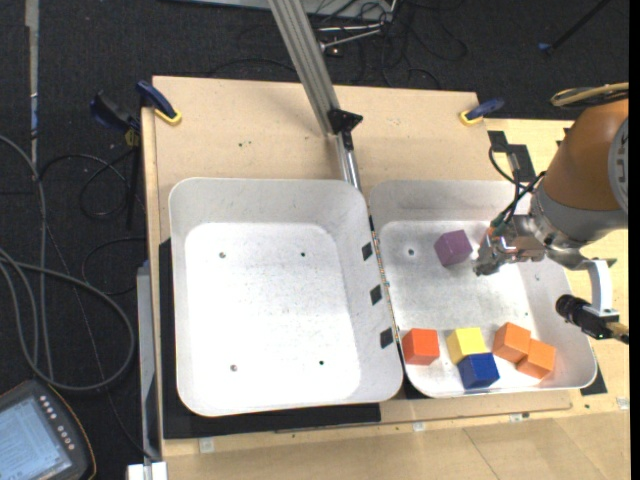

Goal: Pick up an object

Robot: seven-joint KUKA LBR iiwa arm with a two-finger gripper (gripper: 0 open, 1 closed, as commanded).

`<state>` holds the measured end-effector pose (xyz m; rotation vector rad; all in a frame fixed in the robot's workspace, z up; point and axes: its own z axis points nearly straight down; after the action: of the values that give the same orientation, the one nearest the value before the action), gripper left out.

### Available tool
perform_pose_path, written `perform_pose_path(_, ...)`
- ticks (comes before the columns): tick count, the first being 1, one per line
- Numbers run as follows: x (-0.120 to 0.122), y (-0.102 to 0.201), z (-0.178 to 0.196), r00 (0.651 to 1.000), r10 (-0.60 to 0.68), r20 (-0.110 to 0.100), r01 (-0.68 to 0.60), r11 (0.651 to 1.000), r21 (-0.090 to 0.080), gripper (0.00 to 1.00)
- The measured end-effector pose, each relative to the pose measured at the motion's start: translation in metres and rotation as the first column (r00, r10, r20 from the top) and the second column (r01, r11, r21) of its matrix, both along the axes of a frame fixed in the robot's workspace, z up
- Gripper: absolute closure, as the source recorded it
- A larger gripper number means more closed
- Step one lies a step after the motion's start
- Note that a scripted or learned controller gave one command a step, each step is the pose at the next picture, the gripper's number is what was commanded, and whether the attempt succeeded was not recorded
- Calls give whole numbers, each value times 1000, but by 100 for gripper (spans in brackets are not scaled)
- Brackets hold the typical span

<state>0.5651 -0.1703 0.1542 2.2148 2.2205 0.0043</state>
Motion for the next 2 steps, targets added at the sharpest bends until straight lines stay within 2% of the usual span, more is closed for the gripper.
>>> perform_pose_path(1,2,0,64,1000,1,3,-1,1000,-1,100)
perform_pose_path(2,-6,-3,121,1000,0,2,0,1000,-1,100)
